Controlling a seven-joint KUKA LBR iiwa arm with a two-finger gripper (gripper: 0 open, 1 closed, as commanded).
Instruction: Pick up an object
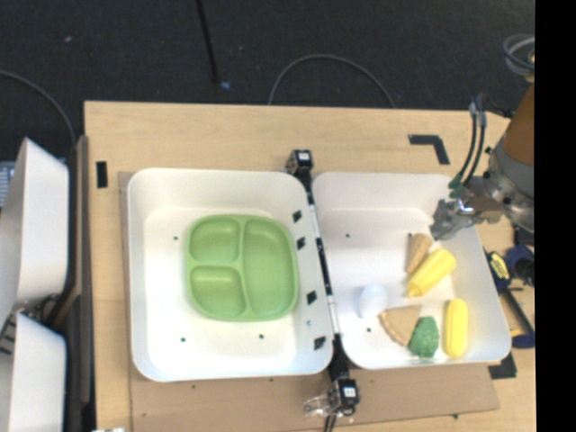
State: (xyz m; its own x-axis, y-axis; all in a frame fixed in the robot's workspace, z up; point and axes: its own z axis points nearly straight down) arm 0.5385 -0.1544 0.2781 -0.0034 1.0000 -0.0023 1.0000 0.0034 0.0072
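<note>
Well, down at the near edge of the right-hand white bin (504, 354) sat a tight cluster: a bumpy green toy broccoli (424, 337), a smooth yellow oblong toy (455, 327) just beside it, and a tan wedge-shaped toy slice (397, 321) touching the green one. A small white ball (372, 298) lay just beyond. All looked like light, hard plastic, likely slick, and the ball would probably roll off a pinch.

Further up lay a chunky yellow block-like toy (430, 271), tilted and resting against a second tan wedge (416, 250). That yellow piece seemed the best bet: stiff, light, with long flat sides to squeeze across its narrow width.

Just above it hovered the metal gripper (445, 221), near but apart from the toys and carrying nothing. Whether it was spread or pressed together, I could not tell.

Over in the left-hand white bin (144, 241) lay a pale green divided plastic plate (243, 266). Both bins sat on a light wooden bench (225, 133), and beyond its far edge thin cables (205, 34) ran across a dark floor.
</note>
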